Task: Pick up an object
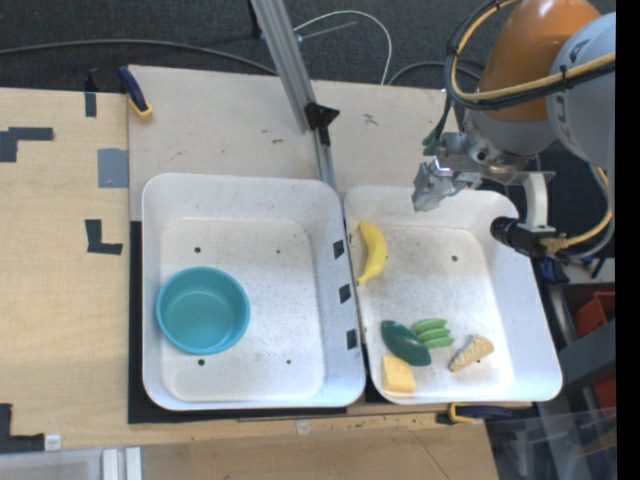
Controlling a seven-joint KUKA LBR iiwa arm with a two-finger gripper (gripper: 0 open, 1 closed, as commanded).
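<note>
In the right bin a yellow banana lies along the left wall. Near the front sit a dark green oval piece, a light green pea pod, a yellow cheese wedge and a tan bread-like piece. My gripper hangs above the right bin's back edge, well clear of all the objects, with nothing seen between its fingers.
The left bin holds a teal bowl at its front left. A slanted grey pole crosses behind the bins. Cables loop at the back right near the arm's orange band.
</note>
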